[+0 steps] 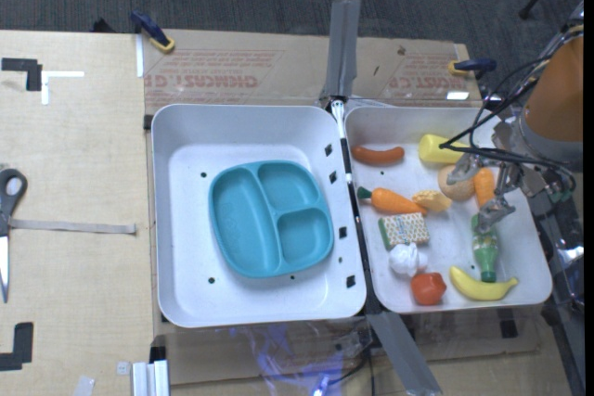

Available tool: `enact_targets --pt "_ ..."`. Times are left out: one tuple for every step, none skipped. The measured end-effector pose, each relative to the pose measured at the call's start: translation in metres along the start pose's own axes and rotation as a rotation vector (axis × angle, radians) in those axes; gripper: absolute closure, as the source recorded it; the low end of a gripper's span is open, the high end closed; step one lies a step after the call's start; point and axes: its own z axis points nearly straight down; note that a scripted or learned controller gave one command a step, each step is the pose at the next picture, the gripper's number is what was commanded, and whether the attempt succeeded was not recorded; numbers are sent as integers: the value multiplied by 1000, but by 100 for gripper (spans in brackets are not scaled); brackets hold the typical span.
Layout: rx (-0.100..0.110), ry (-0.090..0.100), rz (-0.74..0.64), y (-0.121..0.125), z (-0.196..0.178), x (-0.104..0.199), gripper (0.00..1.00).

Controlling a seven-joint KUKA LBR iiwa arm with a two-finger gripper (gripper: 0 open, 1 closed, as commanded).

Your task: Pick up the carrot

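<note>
The carrot (397,200) is orange with a green top pointing left. It lies flat in the left part of the right bin (531,292), near the divider. My gripper (487,199) hangs over the right side of that bin, about a hand's width to the right of the carrot and apart from it. Cables and the wrist cover part of what lies under the gripper. A small orange piece (484,185) shows right at the gripper; I cannot tell what it is.
Around the carrot lie a red sausage (379,155), a yellow fruit (438,149), a tan pastry (432,199), a speckled cracker (406,229), a white garlic (404,258), a tomato (428,288), a banana (483,285) and a green bottle (484,251). The left bin (176,292) holds a blue divided plate (272,218).
</note>
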Motion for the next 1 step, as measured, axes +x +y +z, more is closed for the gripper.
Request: enact_targets --pt "-12 8 -73 -10 23 -11 0"
